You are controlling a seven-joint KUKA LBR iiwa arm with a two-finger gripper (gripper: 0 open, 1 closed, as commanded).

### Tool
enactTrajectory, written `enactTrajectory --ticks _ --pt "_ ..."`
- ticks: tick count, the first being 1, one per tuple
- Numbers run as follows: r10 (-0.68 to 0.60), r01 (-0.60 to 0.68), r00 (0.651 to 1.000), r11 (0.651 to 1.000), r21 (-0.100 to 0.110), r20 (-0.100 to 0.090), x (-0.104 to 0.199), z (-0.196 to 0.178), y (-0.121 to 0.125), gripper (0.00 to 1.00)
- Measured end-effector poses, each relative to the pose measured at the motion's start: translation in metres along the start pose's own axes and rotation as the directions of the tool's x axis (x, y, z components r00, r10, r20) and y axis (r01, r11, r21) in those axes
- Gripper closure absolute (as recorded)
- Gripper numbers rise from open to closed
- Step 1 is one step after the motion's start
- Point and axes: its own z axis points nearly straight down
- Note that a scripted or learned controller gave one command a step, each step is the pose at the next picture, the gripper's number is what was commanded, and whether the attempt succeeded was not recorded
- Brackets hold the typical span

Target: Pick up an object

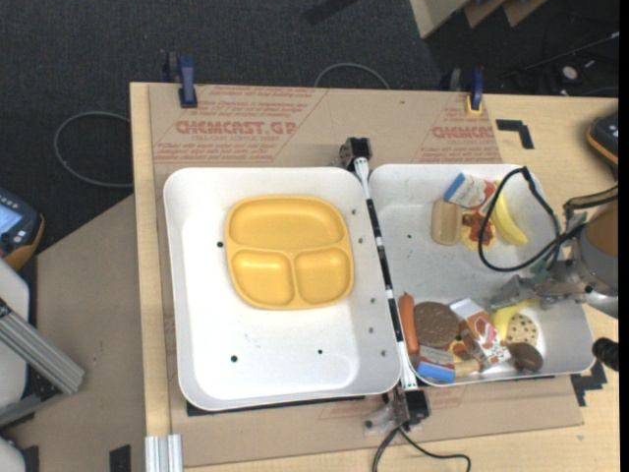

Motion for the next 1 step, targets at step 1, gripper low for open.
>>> enactTrajectory --ticks 1 --pt "-0.009 0.01 1.0 1.0 -0.012 0.005 0.0321 0.0142 0.0701 0.0"
